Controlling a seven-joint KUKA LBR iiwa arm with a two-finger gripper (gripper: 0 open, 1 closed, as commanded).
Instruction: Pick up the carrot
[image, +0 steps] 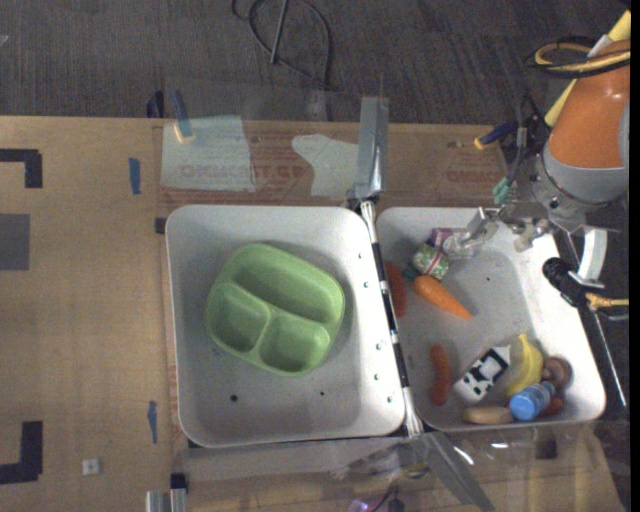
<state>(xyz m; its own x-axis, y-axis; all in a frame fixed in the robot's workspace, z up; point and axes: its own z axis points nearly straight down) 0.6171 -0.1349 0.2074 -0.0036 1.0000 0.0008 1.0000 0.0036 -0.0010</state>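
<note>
The orange carrot (442, 296) lies at a slant on the floor of the right bin (500, 290), in its upper left part, with the thick end up-left and the tip down-right. My gripper (470, 238) hangs over the bin's upper middle, up and to the right of the carrot and apart from it. Its tip sits right beside a small purple, green and white packet (431, 259), which lies just above the carrot's thick end. The arm's orange band (590, 125) is at the top right.
A green divided plate (277, 308) rests in the left bin (200, 400). The right bin also holds a red piece (397, 288) by its left wall, a red sausage (440, 373), a black-and-white box (483, 372), a banana (525, 365) and a blue bottle (528, 402).
</note>
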